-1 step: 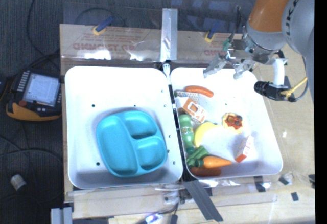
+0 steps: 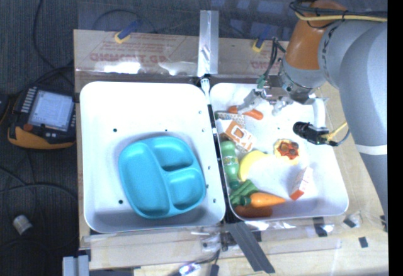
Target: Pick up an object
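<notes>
Gripper [image 2: 267,99] hangs spread and empty over the right bin [image 2: 327,196], just above an orange toy [image 2: 253,114].

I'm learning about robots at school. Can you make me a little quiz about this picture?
1. True or false: the blue tray lies in the left bin.
2. Which bin is the gripper above: A left, B right?
3. Fill in: the carrot lies near the right bin's ____ edge (near or far).

Key: 1 true; 2 B; 3 near.
</notes>
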You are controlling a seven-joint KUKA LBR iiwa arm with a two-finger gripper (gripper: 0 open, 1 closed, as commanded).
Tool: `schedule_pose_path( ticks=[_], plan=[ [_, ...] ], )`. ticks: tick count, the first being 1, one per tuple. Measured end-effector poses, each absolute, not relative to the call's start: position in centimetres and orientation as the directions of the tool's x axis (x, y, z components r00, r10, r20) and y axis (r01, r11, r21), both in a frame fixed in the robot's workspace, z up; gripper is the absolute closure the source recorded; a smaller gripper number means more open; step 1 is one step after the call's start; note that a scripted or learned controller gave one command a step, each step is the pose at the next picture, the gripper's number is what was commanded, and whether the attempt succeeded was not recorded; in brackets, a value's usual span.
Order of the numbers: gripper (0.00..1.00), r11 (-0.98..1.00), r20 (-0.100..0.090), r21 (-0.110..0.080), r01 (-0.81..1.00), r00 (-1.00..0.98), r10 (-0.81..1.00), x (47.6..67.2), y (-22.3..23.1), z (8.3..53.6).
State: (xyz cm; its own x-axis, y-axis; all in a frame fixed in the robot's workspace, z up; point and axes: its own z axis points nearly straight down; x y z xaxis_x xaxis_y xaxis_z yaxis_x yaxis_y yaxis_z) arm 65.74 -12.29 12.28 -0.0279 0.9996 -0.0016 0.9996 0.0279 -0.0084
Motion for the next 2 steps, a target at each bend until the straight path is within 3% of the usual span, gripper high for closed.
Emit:
schedule_pose_path(
  ticks=[1, 2],
  plan=[
    [0.0, -0.042, 0.005, 0.014, 0.999, 0.042, 0.999, 66.02, -13.39, 9.68],
    [1.0, -0.04, 0.006, 0.001, 0.999, 0.04, 0.999, 65.89, -13.42, 10.54]
  ],
)
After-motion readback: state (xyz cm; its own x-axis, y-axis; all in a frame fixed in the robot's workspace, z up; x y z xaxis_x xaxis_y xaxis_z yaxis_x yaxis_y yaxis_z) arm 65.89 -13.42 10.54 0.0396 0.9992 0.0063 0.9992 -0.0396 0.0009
